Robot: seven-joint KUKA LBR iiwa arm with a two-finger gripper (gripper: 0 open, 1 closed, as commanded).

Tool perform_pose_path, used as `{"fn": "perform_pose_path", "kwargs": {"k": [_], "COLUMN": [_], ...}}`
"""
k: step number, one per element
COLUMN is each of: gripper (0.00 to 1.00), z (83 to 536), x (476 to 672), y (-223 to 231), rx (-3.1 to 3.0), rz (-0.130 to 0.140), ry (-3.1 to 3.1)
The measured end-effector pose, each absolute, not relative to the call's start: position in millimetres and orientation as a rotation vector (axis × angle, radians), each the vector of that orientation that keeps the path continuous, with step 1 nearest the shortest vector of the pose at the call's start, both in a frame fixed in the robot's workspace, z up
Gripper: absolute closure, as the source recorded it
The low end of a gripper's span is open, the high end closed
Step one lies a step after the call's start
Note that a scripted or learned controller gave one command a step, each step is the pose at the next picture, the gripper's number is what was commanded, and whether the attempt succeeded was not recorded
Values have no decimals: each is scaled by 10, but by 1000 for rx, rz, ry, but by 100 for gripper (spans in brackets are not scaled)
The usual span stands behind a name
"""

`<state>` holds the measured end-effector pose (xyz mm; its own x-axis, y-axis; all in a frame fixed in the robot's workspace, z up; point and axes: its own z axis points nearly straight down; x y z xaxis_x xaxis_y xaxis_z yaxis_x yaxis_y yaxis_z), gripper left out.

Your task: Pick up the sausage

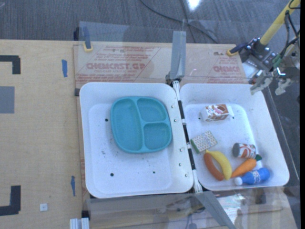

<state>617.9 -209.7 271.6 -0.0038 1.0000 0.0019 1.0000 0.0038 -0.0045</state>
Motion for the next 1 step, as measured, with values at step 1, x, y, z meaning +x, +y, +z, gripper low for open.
{"fn": "perform_pose_path", "kwargs": {"k": [1], "gripper": [0], "z": [1719], "x": [5514], "y": [-2195], "rx": [-2262], "rz": [3], "ry": [-2174]}}
